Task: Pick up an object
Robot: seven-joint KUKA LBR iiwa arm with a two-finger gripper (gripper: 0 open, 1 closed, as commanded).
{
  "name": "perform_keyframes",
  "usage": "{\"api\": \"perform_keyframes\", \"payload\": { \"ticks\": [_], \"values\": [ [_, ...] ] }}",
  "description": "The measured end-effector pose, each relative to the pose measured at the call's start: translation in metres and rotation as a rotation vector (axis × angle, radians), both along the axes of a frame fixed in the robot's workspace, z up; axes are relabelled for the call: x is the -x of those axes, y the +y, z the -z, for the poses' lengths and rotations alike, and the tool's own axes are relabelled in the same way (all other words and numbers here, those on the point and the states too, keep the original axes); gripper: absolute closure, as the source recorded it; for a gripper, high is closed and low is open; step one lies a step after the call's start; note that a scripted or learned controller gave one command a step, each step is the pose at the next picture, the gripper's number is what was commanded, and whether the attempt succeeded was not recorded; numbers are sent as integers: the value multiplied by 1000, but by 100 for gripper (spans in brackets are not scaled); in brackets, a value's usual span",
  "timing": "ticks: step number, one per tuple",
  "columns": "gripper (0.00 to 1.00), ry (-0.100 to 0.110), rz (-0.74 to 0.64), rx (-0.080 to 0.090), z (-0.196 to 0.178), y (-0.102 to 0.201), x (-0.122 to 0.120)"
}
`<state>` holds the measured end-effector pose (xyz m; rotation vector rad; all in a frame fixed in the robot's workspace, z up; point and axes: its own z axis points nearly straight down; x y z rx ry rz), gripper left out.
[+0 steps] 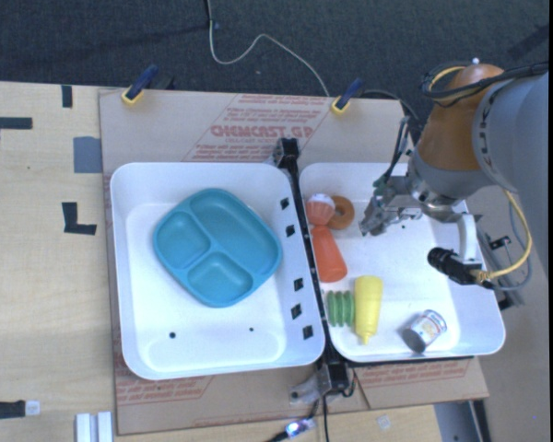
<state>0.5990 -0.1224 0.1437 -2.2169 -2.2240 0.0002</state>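
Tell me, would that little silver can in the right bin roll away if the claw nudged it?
Probably: the silver can looks round and lies tilted on the bin's smooth floor. It seems small, so likely light. Its shiny side might slip.

Robotics lab: clamped cardboard (258,132); twin white bins (129,247); cabling (258,49)

view: fixed overhead, slanted | covers: both white bins (129,247) | arm (479,127) enters right

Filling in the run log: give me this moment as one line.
pincer: over right bin, nothing seen held | nearest: donut | left bin: blue tray
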Motion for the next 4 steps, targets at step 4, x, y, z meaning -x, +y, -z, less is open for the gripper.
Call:
{"api": "perform_keyframes", "payload": {
  "ticks": [4],
  "values": [
    [100, 6, -4, 0, -105, 111, 15]
  ]
}}
